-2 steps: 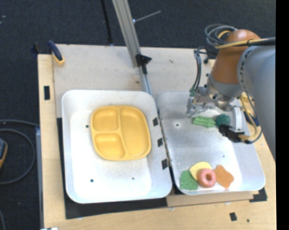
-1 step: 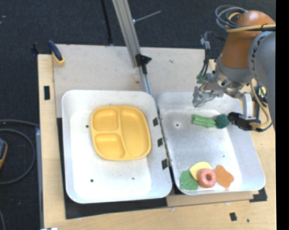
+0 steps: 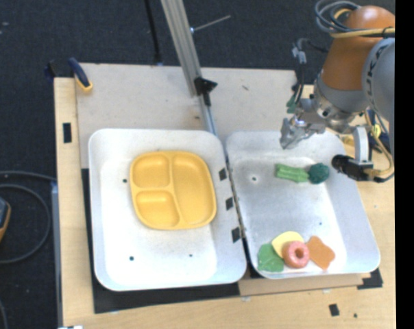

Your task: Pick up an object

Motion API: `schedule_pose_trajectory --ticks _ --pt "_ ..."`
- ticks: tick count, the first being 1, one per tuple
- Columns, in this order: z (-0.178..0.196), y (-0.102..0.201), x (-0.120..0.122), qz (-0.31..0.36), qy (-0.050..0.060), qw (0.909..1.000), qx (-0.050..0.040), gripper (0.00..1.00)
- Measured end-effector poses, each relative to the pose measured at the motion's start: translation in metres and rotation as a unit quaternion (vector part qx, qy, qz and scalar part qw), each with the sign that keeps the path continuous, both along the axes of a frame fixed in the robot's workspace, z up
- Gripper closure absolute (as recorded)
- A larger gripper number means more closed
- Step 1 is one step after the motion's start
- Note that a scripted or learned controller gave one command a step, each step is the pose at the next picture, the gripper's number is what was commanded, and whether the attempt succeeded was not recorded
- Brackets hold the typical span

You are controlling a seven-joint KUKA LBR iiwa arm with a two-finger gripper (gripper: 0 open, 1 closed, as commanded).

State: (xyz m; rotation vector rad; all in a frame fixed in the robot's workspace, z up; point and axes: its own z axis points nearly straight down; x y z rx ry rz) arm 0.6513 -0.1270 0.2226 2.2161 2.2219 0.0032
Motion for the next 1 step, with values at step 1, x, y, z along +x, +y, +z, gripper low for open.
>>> schedule_pose_trajectory --ticks 1 --pt "0.0132 0.0516 0.0064 0.002 0.000 1.0000 0.0008 1.00"
